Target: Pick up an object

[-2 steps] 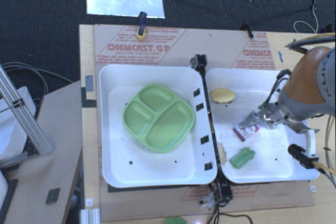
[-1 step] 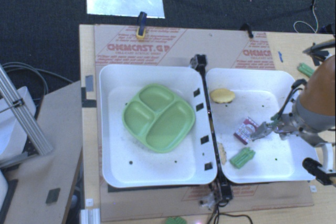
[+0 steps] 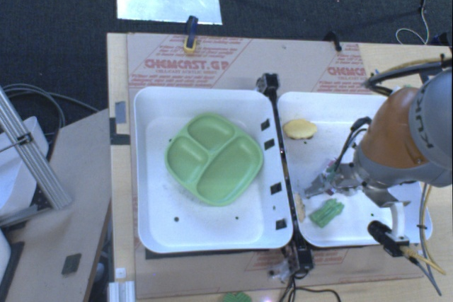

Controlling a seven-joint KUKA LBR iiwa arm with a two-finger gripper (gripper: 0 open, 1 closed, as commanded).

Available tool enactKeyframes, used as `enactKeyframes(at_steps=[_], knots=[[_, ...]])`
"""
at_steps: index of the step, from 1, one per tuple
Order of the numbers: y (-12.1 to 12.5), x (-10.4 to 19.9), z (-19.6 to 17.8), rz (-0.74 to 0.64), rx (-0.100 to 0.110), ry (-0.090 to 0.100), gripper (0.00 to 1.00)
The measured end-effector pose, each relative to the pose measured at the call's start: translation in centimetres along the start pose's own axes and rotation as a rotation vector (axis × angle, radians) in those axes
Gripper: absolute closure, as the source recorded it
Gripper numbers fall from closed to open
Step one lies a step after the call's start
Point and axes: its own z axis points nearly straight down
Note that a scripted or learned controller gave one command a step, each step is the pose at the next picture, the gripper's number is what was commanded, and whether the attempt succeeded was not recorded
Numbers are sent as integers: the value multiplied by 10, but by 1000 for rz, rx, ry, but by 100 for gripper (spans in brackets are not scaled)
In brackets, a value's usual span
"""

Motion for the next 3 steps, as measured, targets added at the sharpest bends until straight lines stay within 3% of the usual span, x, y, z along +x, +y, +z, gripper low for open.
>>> enactKeyframes(at_steps=[1, 2, 3], knots=[[-16, 6, -2, 7, 0, 0, 0], [3, 11, -3, 3, -3, -2, 0], [-13, 89, -108, -5, -11, 2, 0]])
